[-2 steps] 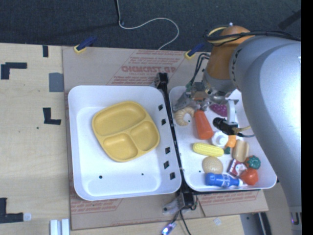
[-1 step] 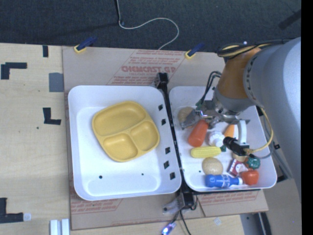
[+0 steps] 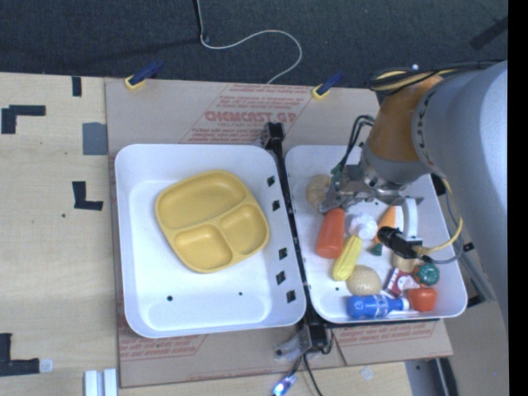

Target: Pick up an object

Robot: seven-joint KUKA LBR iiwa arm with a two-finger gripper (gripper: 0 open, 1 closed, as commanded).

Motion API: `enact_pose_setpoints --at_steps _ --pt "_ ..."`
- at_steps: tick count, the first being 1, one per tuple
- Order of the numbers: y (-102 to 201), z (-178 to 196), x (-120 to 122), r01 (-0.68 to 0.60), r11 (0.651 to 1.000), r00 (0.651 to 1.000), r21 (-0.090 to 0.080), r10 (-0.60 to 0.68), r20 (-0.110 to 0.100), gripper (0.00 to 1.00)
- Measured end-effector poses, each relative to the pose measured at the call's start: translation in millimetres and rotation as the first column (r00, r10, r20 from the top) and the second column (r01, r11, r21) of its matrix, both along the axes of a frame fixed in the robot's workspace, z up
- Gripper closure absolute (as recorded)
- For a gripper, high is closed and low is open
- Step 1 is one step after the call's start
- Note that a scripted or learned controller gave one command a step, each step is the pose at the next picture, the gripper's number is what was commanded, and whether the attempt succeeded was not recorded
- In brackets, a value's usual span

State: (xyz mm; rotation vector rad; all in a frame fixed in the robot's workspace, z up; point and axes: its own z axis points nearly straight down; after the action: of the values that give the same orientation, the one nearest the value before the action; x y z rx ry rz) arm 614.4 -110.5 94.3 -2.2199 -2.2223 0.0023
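The gripper [image 3: 345, 195] hangs low over the right bin [image 3: 445, 308] — whether it grips anything I cannot tell. Just below it stands an orange bottle [image 3: 330, 232], with a corn cob [image 3: 347, 256] and a potato [image 3: 364, 281] further down. A blue bottle [image 3: 375, 306] lies at the bin's near edge. Well to its left, the other bin [image 3: 136, 221] holds a yellow divided plate [image 3: 212, 219].

Bench [image 3: 49, 163] under two white bins [image 3: 132, 221]

Robotics lab — cardboard-covered bench [image 3: 247, 114], clamped white bins [image 3: 136, 221], trailing cable [image 3: 247, 40], tape markers.
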Motion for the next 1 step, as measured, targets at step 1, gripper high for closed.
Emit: enact_pose_setpoints --at_steps 1 --pt "1.6 -10.2 55.7 -0.002 1.0 1.0 0.001 0.002 0.003 1.0"
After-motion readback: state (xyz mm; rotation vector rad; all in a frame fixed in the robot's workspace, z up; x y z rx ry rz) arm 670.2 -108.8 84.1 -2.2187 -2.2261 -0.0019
